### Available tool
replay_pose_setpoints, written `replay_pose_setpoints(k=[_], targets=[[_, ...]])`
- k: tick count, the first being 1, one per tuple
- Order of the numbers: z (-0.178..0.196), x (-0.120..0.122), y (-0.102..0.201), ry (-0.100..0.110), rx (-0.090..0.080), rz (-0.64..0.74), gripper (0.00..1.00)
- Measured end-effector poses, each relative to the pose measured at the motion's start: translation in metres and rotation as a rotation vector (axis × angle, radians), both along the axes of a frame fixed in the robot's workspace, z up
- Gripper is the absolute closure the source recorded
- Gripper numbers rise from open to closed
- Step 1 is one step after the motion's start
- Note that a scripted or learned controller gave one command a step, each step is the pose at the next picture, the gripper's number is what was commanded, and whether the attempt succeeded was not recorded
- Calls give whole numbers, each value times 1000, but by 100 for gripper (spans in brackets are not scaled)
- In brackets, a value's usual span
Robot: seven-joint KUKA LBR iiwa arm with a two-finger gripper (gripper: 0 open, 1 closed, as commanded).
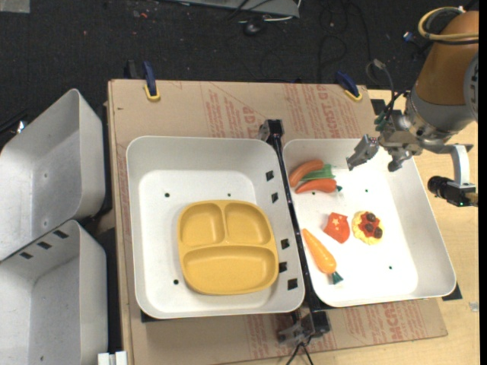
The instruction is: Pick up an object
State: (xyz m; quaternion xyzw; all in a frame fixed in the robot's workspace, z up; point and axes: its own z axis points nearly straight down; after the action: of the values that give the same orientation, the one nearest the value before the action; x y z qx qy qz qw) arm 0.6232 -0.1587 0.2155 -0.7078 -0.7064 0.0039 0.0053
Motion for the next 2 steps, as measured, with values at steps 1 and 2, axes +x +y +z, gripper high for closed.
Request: replay_pose_setpoints(k=[1, 2], targets=[[8, 3, 1, -13, -2, 3, 0], [-35, 1, 3, -10, -2, 2, 0]])
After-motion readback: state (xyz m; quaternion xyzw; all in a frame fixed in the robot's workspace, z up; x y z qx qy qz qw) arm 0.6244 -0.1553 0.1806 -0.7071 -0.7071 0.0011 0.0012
